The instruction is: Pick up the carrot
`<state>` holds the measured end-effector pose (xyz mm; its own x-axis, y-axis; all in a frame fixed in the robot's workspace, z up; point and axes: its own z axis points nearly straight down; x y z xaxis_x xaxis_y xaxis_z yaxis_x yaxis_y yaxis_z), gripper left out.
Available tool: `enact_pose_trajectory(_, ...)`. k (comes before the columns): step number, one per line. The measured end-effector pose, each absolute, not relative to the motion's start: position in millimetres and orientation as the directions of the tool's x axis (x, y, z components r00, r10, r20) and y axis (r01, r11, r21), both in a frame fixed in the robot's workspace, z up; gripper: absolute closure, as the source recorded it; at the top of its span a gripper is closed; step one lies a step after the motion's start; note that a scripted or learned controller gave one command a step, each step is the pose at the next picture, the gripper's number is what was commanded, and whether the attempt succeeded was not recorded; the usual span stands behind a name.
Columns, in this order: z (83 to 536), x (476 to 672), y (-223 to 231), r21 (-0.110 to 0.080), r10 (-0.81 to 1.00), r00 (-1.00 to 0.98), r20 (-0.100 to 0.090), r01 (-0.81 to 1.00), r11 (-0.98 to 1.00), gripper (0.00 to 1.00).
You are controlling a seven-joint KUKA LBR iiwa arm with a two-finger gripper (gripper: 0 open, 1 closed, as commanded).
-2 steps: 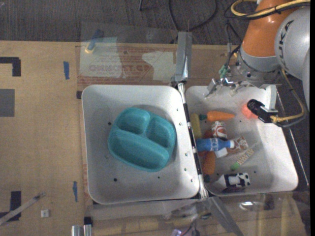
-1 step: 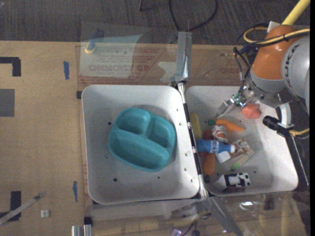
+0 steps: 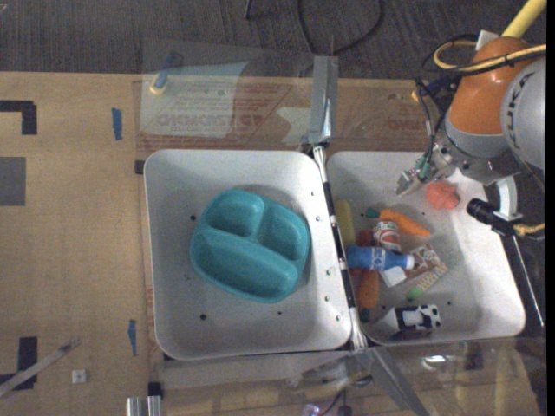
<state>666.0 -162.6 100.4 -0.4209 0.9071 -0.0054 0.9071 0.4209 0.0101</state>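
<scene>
Camera view: arm was at the approach step imo. End effector point(image 3: 414, 177) hung over the right bin's point(image 3: 512, 306) upper part, nothing between its fingers, and I couldn't tell if it was released or clenched. Carrot point(image 3: 406, 223) lay mid-bin, just below it, touching the clutter. Next move prob calls for a short drop w/ fingers straddling it. Count: 2 bins, 1 teal tray point(image 3: 250, 245) in the left bin point(image 3: 173, 180), 1 carrot, 1 toy cow point(image 3: 417, 317).
</scene>
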Motion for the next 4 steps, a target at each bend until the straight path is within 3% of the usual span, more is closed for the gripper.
enact_pose_trajectory(1,112.2,667.4,-163.9,0.015,0.908,-0.419,-0.010,0.908,0.419,1.00)
enact_pose_trajectory(2,112.1,667.3,-163.9,0.015,0.908,-0.419,-0.009,0.908,0.419,0.00)
enact_pose_trajectory(3,88.5,616.1,-145.3,0.007,0.856,-0.517,-0.006,0.856,0.517,0.00)
enact_pose_trajectory(4,93.4,543.6,-195.4,0.001,0.887,-0.461,-0.001,0.887,0.461,0.00)
